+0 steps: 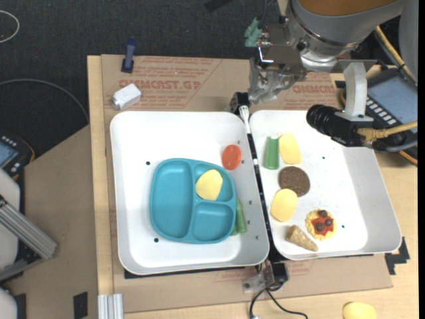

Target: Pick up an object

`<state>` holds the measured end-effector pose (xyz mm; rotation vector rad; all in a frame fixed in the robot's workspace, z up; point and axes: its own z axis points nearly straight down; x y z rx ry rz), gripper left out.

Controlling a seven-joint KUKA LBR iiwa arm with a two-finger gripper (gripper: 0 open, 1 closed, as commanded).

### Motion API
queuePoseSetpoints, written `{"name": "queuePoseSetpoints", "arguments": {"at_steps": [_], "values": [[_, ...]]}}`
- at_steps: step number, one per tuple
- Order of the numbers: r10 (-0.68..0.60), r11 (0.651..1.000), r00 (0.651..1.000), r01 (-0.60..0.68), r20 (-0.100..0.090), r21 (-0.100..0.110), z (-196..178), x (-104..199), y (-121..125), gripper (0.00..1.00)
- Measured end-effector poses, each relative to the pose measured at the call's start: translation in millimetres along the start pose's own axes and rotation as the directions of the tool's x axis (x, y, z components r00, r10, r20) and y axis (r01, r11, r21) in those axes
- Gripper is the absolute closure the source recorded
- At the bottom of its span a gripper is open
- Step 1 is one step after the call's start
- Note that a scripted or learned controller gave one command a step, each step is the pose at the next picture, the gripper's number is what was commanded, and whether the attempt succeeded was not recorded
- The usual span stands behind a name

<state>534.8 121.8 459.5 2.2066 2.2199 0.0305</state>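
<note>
Lemon (209, 185) in blue tray (174, 211), left bin (126, 178).

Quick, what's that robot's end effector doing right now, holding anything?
End effector: above the bins' far edge; open or closed cannot be told, nothing seen in it.

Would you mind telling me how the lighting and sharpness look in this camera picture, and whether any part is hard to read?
In the camera view, the light is even and bright; the right bin and left bin show mild glare, the toy foods cast soft shadows, the arm is large and slightly soft, and the pincer is dark and cluttered.
</note>
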Motion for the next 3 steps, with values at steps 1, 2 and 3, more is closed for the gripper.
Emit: {"name": "queuePoseSetpoints", "arguments": {"at_steps": [1, 2, 3], "values": [[0.012, 0.999, 1.0, -0.013, 0.01, 0.041, 222, -63, -45, 1.0], [0.003, 1.0, 1.0, -0.003, 0.003, 0.009, 99, -51, -57, 1.0], [0.016, 0.999, 1.0, -0.017, 0.008, 0.031, 179, -136, -51, 1.0]]}}
